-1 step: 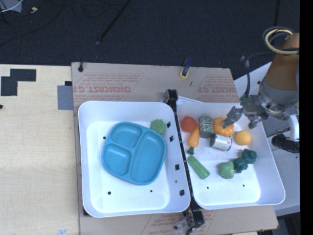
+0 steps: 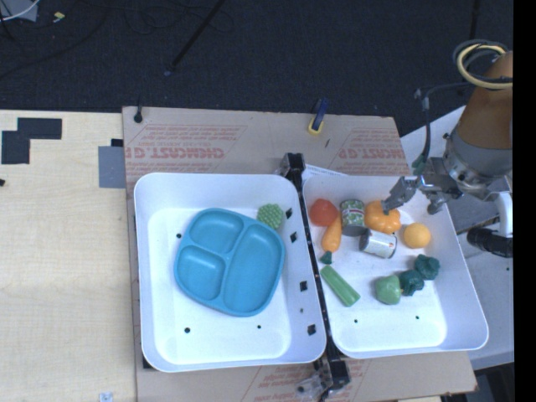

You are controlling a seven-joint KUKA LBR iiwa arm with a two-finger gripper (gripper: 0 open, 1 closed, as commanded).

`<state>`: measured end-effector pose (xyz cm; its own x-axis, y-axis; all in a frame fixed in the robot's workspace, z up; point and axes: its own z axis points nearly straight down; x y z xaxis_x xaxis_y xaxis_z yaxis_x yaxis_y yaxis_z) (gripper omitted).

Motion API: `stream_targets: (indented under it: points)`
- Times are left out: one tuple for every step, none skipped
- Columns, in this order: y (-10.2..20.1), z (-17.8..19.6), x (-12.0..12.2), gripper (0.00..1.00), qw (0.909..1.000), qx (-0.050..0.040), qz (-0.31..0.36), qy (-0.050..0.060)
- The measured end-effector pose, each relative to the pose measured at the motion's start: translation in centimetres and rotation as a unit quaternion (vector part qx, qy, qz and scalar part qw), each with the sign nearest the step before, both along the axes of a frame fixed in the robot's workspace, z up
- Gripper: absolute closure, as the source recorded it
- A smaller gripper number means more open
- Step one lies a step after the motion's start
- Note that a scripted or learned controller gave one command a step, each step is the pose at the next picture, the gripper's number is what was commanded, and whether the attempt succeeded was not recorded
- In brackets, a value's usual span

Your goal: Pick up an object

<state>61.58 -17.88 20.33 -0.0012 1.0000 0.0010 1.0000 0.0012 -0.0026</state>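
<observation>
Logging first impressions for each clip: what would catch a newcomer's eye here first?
The big blue divided plate in the left bin stands out most. Next, the heap of toy foods in the right bin, around an orange pepper, with the gripper poised at that bin's far edge.

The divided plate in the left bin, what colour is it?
Light blue; the divided plate shows clearly in the camera view.

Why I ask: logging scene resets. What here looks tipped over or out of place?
The small can in the right bin lies on its side among the toy food. A knobbly green piece sits alone beside the blue tray in the left bin.
</observation>
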Motion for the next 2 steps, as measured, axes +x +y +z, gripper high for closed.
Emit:
stream_targets:
  points:
    - [0.8, -6.3, 0.1, 0.00, 1.0000, 0.0004, 0.002, 0.002]
    - [1.1, -11.6, 0.1, 0.00, 1.0000, 0.0017, 0.002, 0.002]
